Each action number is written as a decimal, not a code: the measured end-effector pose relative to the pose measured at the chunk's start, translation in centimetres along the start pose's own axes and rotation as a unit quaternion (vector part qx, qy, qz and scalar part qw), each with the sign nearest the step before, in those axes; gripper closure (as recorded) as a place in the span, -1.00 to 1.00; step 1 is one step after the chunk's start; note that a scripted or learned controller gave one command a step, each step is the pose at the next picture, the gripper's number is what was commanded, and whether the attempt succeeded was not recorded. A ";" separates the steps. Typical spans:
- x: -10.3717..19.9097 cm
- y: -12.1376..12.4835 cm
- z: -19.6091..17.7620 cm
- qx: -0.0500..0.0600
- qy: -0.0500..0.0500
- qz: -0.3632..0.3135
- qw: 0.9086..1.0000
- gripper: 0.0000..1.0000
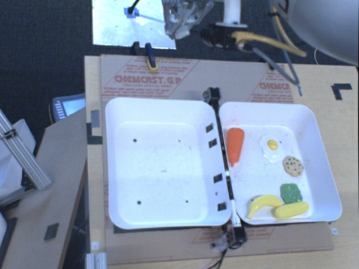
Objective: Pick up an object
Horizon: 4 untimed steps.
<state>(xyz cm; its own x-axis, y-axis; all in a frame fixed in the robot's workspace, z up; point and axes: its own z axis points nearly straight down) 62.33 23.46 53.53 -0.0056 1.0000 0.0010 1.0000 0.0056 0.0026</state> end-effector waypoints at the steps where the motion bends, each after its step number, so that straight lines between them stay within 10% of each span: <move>1: -0.1 -0.3 0.0 0.001 0.000 0.000 1.000 1.00; 4: 0.0 0.0 0.0 0.001 0.000 0.001 1.000 1.00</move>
